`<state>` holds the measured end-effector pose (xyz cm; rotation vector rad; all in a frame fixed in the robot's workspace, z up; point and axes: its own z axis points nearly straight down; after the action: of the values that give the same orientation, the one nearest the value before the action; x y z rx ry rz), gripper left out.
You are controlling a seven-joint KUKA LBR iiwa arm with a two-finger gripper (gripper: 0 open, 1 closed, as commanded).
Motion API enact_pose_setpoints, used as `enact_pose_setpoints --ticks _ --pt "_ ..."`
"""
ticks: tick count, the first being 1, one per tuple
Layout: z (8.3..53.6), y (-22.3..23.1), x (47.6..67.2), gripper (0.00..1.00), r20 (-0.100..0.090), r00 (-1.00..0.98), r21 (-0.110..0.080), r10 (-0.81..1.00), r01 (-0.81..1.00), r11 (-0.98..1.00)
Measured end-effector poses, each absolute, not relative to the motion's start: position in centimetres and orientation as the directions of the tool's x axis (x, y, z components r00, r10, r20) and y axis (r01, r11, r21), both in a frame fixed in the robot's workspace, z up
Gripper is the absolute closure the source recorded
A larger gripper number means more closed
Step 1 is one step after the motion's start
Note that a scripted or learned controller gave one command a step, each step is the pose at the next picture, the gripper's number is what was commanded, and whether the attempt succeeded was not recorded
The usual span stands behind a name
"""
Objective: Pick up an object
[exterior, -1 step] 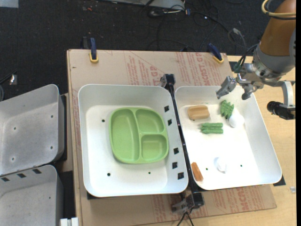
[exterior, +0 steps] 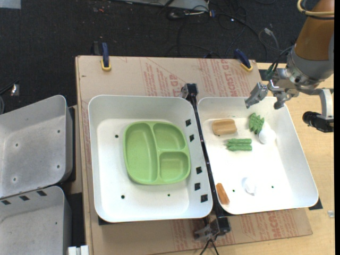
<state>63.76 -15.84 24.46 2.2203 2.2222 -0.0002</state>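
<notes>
My gripper (exterior: 265, 100) hangs open over the far edge of the right bin (exterior: 297, 163), its two fingers spread with nothing between them. Just below it lie a green leafy piece (exterior: 256, 122) and a white egg-like object (exterior: 264, 136). A tan bread-like block (exterior: 224, 126) sits to their left, with a green bean bundle (exterior: 239, 144) under it. Further toward the front lie a small white piece (exterior: 248, 185) and an orange sausage-like item (exterior: 222, 193).
The left bin (exterior: 106, 142) holds a green divided plate (exterior: 157, 152). Black clips run along the divider between the bins. Two yellow-blue clamps (exterior: 105, 57) pin the cardboard at the back. Grey trays (exterior: 32, 142) lie off the bench to the left.
</notes>
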Motion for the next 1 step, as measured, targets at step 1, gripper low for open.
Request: enact_pose_setpoints --ticks 1 --pt "19.42 -16.55 63.06 0.00 0.000 0.002 -0.005 1.000 1.000 -0.002"
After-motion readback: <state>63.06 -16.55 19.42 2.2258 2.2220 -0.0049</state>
